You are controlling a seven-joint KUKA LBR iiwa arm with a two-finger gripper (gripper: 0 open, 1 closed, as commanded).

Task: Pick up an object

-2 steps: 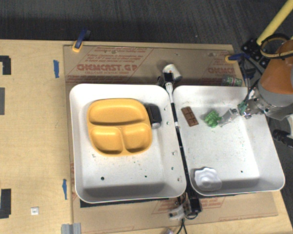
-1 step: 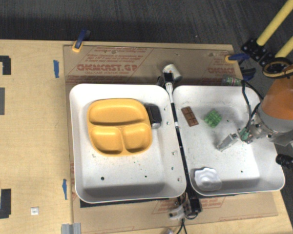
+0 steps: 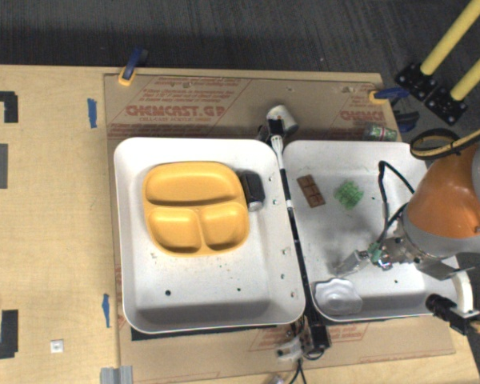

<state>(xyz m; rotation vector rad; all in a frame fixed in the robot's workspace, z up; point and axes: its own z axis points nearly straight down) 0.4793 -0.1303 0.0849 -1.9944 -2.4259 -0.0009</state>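
Overhead slanted view of the worktop with two white bins. The gripper hangs low in the right bin, toward its near wall, reaching in from the right; whether it is apart or together cannot be told, and nothing is seen clamped in it.

Candidate objects in the right bin: a small brown rectangular block, lying up and to the left of the gripper with its long axis running diagonally from upper left to lower right; a small green object, almost straight up-frame from the gripper; and a pale, rounded object just below and left of it, close to the near wall and nearest of the three.

The left bin carries a yellow compartment tray with a dark object at its right edge.

Open floor lies between the gripper and the two far objects; the pale object's closeness to the wall probably leaves less room.
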